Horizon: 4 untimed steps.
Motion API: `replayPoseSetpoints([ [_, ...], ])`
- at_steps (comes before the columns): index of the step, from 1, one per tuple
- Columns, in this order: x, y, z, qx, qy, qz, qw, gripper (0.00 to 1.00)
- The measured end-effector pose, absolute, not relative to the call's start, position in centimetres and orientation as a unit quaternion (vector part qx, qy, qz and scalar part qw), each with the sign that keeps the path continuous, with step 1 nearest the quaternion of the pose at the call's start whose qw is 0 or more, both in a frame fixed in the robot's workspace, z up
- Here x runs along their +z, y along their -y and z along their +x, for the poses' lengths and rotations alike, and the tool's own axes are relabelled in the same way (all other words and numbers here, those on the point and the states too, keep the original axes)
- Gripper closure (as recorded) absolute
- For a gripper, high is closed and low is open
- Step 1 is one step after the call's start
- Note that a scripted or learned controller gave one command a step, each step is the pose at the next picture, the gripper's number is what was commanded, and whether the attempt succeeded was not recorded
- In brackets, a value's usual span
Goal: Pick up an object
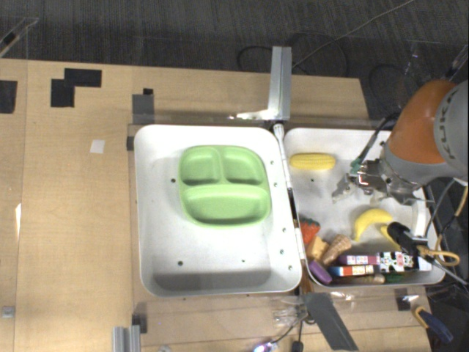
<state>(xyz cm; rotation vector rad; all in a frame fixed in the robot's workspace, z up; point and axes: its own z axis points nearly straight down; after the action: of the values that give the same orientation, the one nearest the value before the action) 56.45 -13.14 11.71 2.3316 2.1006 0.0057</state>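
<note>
Hovering over the right bin (322, 139), above and just left of the banana (371, 221): claw (350, 184), fingers too small to tell whether spread or pressed together. Lying above-left of the banana, near the bin's far wall: corn (313, 161). Heaped below the banana along the near wall: marker box (370, 264), cone (335, 249). Sitting well left, in the left bin (154, 218): green tray (223, 184).
</note>
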Motion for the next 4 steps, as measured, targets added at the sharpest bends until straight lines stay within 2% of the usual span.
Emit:
replayPoseSetpoints([
  [1,9.2,14.4,49.9,0.0038,-0.677,0.736,0.004,0.00],
  [2,9.2,11.5,49.3,0.0061,-0.704,0.710,0.010,0.00],
  [3,10.3,11.3,49.6,0.0095,-0.705,0.709,0.010,1.00],
  [4,10.3,11.3,49.6,0.0095,-0.705,0.709,0.010,0.00],
])
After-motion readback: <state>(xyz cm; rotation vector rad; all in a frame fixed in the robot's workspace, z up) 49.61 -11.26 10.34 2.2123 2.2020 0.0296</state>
